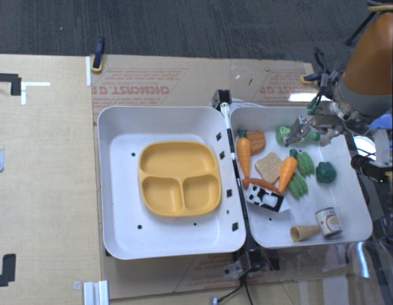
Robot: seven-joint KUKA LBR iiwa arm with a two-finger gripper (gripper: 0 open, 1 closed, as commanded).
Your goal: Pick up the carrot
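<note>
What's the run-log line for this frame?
task: pick carrot | gripper: over right bin, far side | carrots: two, lying in right bin, ungrasped | plate: left bin

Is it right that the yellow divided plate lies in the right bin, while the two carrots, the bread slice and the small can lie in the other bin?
Not quite. The camera view shows the yellow divided plate in the left bin. The two carrots, the bread slice and the small can do lie in the other bin, the right one.
</note>
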